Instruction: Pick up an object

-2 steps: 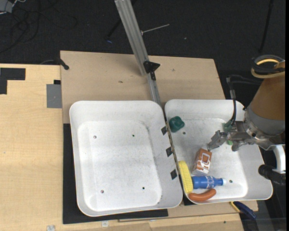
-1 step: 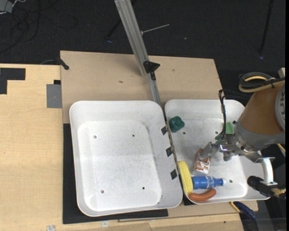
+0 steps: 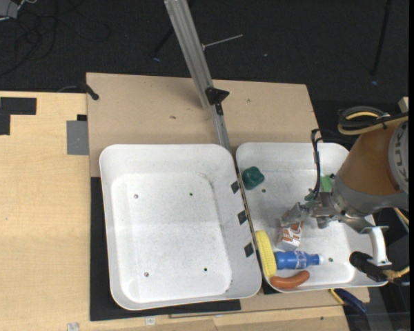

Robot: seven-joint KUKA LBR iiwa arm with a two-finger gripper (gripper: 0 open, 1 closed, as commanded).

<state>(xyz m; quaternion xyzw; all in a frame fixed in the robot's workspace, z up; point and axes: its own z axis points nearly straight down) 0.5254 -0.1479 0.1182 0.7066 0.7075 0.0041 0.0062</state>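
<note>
My gripper (image 3: 302, 216) is low inside the right bin (image 3: 290, 158), reaching in from the right under the orange-banded wrist. Its tip sits right over a red and white packet (image 3: 290, 236), touching or nearly touching the packet's top end. Just in front of the packet lie a blue bottle (image 3: 297, 260), a yellow bar (image 3: 264, 252) along the bin's left wall, and an orange sausage-shaped piece (image 3: 290, 279) at the front rim. A green lump (image 3: 252, 178) rests at the bin's far left, apart from the gripper.
The left bin (image 3: 124, 164) stands beside the right one, with black clips (image 3: 241, 216) along the shared wall. A slanted metal rail (image 3: 193, 54) rises behind the bins. A small green item (image 3: 326, 183) peeks out beside the arm.
</note>
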